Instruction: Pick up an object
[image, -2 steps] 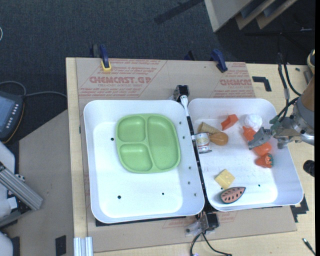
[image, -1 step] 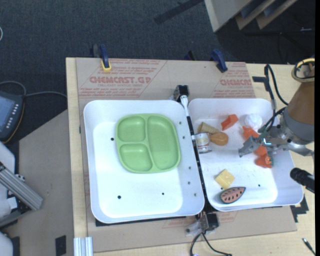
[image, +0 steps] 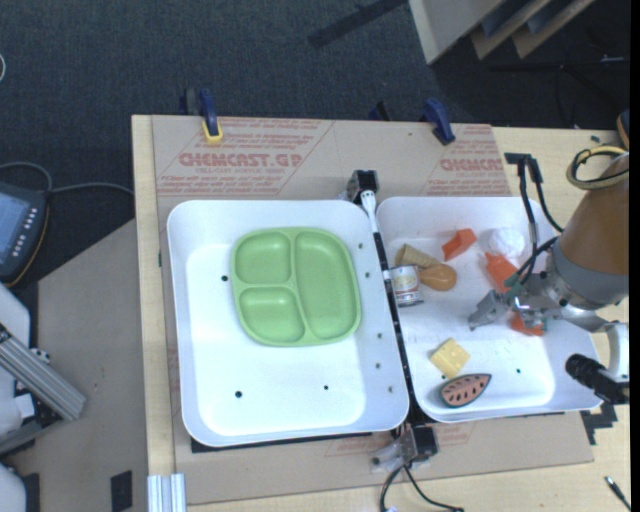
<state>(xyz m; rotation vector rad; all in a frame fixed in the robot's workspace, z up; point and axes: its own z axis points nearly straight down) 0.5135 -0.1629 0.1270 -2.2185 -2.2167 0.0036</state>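
Note:
My gripper is low in the right bin, toward its right side, below the grey arm with its orange band. It stands open, one finger pointing left and the other beside a small red piece that lies partly under it. Nothing is visibly clamped. Around it lie an orange carrot-like piece, an orange wedge, a white crumpled item, a yellow block and a brown oval item.
A small can and a tan bread-like piece lie near the right bin's left wall. The left bin holds a green divided plate. Cables run along the arm.

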